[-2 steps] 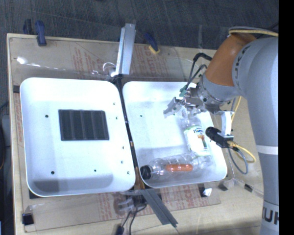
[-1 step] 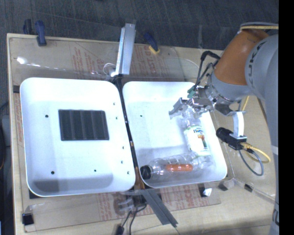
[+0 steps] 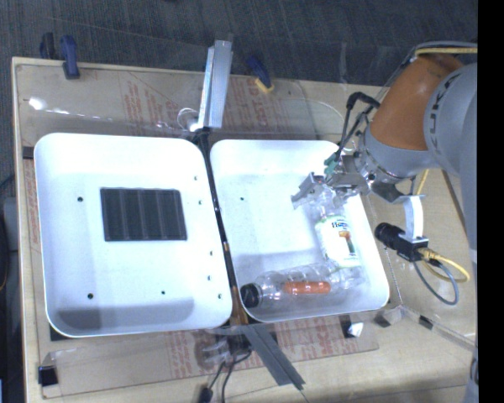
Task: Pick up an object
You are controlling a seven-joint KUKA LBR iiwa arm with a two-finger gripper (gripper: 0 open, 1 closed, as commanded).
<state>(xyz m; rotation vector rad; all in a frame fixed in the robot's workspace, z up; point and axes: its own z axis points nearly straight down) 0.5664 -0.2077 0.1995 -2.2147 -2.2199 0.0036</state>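
Observation:
Two clear plastic bottles lie in the right bin [image 3: 256,212]. One bottle with a white label [image 3: 339,238] lies along the right wall, pointing toward the back. The other, with a black cap and an orange band inside [image 3: 302,287], lies along the front wall. My gripper [image 3: 319,189] hangs low over the back right part of this bin, right at the far end of the labelled bottle. Whether it touches the bottle is unclear, as clear plastic and metal blend there. A dark grey ribbed panel [image 3: 143,214] lies flat in the left bin [image 3: 63,250].
The arm's orange band [image 3: 407,107] and grey wrist stand over the right bin's back right corner. A metal bar [image 3: 216,82] rises behind the seam between the bins. Blue clamps [image 3: 69,55] sit on the bench's back edge.

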